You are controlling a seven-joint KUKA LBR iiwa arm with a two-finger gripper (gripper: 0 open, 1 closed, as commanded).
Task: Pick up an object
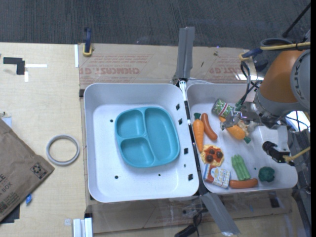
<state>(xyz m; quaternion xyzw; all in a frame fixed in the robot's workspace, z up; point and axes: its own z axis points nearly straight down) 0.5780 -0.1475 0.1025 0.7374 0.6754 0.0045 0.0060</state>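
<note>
The right bin (281,132) holds several toy foods: a carrot (198,132), a red sausage (209,126), a pizza slice (213,154), a green-and-white packet (222,106), an orange-yellow piece (238,132), a green bean pod (240,167), a second sausage (243,183), a small carton (220,177) and a dark green broccoli (266,174). My gripper (231,121) reaches in from the right, low over the bin. It sits just above the orange-yellow piece and below the packet. Nothing is visibly lifted.
The left bin (98,177) holds a blue divided plate (147,136). A tape roll (62,149) and a cardboard box (17,174) lie on the bench to the left. A grey post (185,53) stands behind the bins' shared wall. Cables (276,154) hang by the arm.
</note>
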